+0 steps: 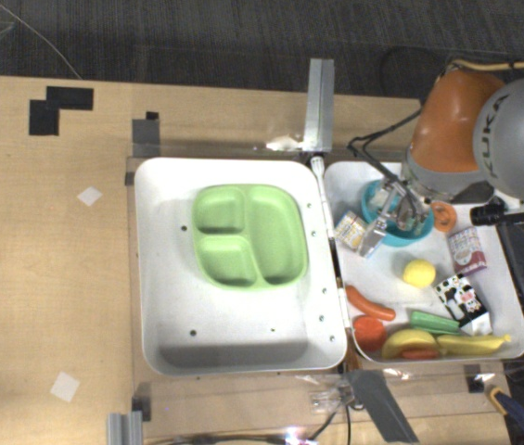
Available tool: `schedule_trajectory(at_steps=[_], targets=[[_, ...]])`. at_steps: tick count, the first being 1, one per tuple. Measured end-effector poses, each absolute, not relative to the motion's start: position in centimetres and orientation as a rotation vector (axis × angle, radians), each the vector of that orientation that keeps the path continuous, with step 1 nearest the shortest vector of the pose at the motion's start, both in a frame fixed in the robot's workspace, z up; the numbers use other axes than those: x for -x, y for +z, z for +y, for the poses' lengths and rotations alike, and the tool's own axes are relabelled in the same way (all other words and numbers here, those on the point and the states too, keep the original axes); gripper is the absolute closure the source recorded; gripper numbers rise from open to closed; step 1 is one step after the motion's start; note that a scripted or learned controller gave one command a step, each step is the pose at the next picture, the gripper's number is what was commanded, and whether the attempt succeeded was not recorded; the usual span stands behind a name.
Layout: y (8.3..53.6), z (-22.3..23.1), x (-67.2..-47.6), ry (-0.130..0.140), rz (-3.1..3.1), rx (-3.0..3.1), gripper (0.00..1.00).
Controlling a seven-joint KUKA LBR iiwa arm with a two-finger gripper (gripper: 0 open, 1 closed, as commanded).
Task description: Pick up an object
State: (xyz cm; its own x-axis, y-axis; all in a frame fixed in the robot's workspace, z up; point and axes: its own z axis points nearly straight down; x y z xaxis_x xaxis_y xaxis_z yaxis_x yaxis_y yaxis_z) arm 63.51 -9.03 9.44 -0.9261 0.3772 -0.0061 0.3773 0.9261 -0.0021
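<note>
Jaws [399, 213]: mine, low in the right bin [519, 315], over the teal bowl [387, 233]; whether they are spread or clenched I cannot tell.
Bowl: landmark, at the bin's far side.
Packet [355, 232]: touching the bowl's left edge.
Ball [418, 273]: yellow, just nearer the camera than the bowl.
Carrot [370, 303], banana [447, 343]: well nearer than the bowl.
Tray [247, 235]: green, in the bin left of the bowl.
Progress: my judgement, nothing lifted yet; grasp and lift remain.
</note>
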Motion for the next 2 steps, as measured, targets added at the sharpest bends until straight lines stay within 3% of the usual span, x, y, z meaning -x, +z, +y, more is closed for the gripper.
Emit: schedule_trajectory(at_steps=[1, 2], targets=[[9.1, -8.7, -60.4, 0.001, 3.098, -0.4, 0.0], [9.1, -12.4, -57.1, 0.001, 3.059, -0.627, 0.0]])
